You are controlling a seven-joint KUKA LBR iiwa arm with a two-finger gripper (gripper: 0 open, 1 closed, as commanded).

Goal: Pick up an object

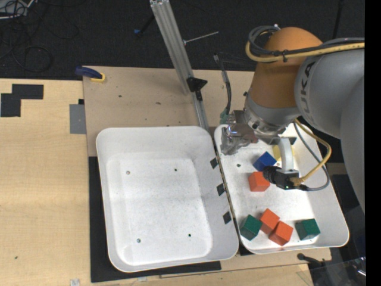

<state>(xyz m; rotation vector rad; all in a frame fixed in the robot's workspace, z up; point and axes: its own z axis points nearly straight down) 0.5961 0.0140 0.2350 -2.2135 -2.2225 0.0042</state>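
My gripper [230, 139] hangs over the far left corner of the right bin [328, 205], close to the wall shared with the left bin. A blue block [265, 160] lies just right of it, and an orange block [259, 182] sits a little nearer the camera. Along the bin's near edge are two orange blocks [269, 218] [281, 233] touching each other, flanked by a green block [250, 226] on the left and another green block [307, 228] on the right. I see no block in the gripper.
The left bin [102, 143] sits beside the right one. A slanted aluminium rail [175, 43] rises behind the bins. The arm's grey body and orange band [286, 70] overhang the right bin's far side, with cables [309, 177] looping above the blocks.
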